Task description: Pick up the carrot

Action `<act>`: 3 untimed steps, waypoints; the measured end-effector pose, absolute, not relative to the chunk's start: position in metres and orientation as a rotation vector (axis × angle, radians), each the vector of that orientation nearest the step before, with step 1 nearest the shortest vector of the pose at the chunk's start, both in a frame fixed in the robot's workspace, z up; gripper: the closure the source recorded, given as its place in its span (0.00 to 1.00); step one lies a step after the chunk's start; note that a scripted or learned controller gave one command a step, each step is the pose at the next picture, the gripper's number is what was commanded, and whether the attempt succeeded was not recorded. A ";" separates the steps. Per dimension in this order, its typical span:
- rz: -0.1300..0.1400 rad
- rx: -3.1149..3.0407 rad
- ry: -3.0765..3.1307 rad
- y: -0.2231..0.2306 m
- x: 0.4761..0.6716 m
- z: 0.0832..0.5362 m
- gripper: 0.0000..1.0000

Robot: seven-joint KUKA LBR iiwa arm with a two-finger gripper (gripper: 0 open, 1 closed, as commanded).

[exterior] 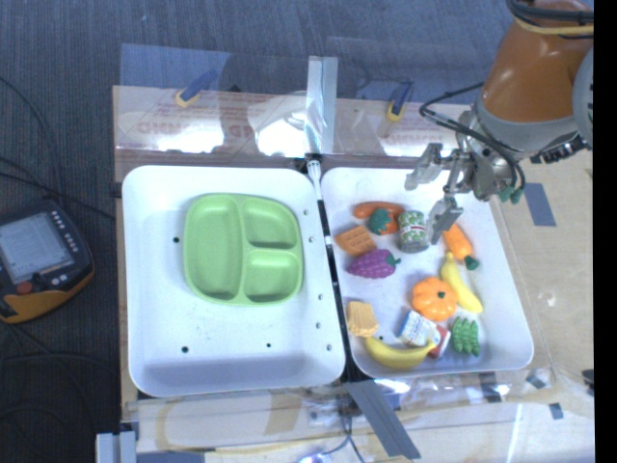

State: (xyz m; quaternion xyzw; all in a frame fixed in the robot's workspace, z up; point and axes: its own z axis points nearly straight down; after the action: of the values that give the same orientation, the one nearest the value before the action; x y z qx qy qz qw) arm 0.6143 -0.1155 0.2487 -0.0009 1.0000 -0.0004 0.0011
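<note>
- At the near edge of the right bin (516, 340), a smooth curved banana (395, 353) lies against the wall. A small printed carton (419, 328) and a knobbly green pod-like toy (466, 336) sit just behind it.
- Slightly farther back is a round, ribbed orange fruit (434, 297), with a long yellow piece (463, 285) touching its right side.
- The left bin (145, 287) holds a glossy green divided plate (243, 249), well apart from the work.
- The carrot (457, 241) lies in the far right part of the right bin. It is a short tapered orange cone of smooth plastic, tilted, with a green tuft at its nearer end. It sits just right of a small labelled can (413, 230).
- A second orange piece with a green clump (376, 213) lies farther left. I cannot tell for sure what it is.
- The pincer (436, 196) hangs over the far part of the right bin with its fingers spread and nothing between them. One finger is close to the carrot's far tip.
- To grasp well, I judge that it should centre over the thicker middle of the cone, turn so the fingers close across the narrow width, and descend clear of the can.
- The hard, slick taper could squirt out, so a grip near the broad end looks safer.
- The counter (569, 287) to the right is pale and flat.
</note>
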 end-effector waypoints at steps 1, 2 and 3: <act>-0.001 0.213 3.139 -0.210 0.559 0.166 0.00; -0.009 0.122 3.125 -0.212 0.610 0.091 0.00; -0.014 0.120 3.120 -0.211 0.613 0.103 1.00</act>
State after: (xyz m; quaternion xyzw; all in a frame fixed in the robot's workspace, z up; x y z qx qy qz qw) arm 0.6126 -0.2114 0.1031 0.0383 0.9992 -0.0044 0.0096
